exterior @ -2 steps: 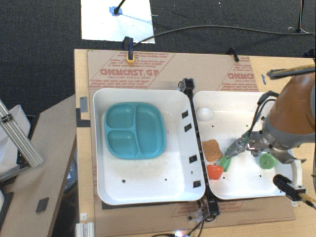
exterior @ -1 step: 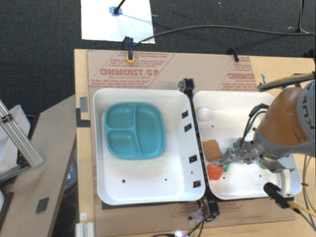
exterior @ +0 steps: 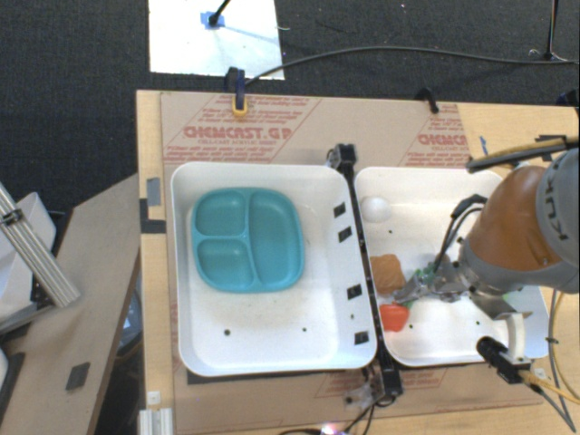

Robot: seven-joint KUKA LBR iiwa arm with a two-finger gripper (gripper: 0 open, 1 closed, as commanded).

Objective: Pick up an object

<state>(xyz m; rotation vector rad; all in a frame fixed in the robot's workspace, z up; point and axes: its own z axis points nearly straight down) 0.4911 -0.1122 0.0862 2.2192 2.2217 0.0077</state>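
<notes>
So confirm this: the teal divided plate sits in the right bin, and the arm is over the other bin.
Wrong bin. The camera view shows the teal divided plate in the left bin; the arm is over the other bin, the right one.

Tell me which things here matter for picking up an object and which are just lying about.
Part of the job:
gripper, low in the right bin
brown object beside it
red object beside it
white ball farther back

Just lying about:
teal divided plate in the left bin
clamp on the bench edge

Arm cut off right; green object half-hidden.
</notes>
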